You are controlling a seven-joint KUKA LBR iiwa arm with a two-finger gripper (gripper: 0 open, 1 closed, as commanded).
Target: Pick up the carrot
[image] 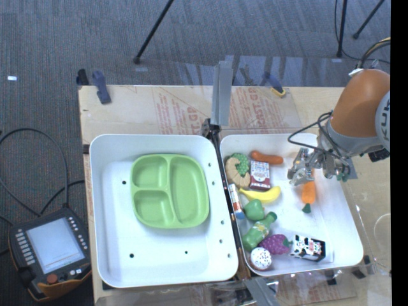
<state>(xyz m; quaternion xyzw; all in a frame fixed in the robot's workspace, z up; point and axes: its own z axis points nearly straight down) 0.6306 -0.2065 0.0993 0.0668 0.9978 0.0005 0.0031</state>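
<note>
While hand (308, 171) hovers — fingers unclear | tapered orange carrot (308, 193) just below | smooth white bin (347, 225)

Robot lab: carpet floor (57, 37), tripod legs (156, 24) at 12 o'clock, teach pendant (51, 250) at 8, plywood bench (166, 107) with clamps (100, 86)

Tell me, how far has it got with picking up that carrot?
Done: the arm has reached into the right bin, and its gripper sits just above the carrot. In hand: closing in for a grasp. Left: gripping and lifting, since the carrot lies on the bin floor, near the banana.
</note>
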